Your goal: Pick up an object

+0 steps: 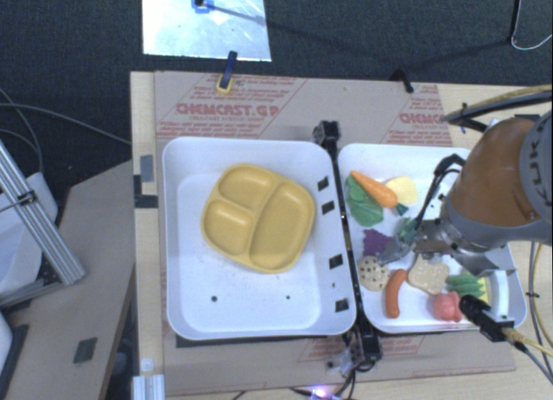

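Yellow tray (257,217) in white bin (186,299); orange carrot (374,187), purple grapes (375,241), red sausage (394,293).

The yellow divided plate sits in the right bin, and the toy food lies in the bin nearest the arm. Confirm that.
Not quite. The camera view shows the yellow divided plate in the left bin, not the right one. The toy food, such as the carrot and sausage, does lie in the right bin, nearest the arm.

My bench (147,243) was tan wood. On it lay a printed cardboard sheet (285,104). Two white bins (186,303) sat side by side.
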Robot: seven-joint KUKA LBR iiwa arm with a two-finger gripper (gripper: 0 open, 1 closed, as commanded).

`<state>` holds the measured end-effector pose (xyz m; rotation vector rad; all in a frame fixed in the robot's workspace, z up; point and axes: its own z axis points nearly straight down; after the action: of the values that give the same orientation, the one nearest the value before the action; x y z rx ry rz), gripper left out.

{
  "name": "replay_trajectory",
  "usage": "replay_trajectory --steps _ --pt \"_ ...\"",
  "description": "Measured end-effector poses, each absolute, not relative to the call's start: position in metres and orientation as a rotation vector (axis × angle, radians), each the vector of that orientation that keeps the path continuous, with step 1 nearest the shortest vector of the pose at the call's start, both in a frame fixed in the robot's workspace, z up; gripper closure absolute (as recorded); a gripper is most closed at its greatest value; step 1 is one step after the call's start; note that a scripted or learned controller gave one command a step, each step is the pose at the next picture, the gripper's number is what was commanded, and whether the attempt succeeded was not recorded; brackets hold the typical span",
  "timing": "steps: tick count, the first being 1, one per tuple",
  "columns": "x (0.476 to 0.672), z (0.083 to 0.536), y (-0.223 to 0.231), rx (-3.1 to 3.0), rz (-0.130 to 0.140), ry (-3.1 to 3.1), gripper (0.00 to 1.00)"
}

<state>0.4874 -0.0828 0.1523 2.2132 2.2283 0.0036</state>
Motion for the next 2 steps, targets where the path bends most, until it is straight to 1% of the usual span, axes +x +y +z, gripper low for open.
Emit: replay_trajectory --steps 1,2 --pt "0.488 0.186 -0.035 2.209 0.006 2.23 0.0" --pt "0.493 0.184 0.008 2.212 0.003 2.232 0.0"
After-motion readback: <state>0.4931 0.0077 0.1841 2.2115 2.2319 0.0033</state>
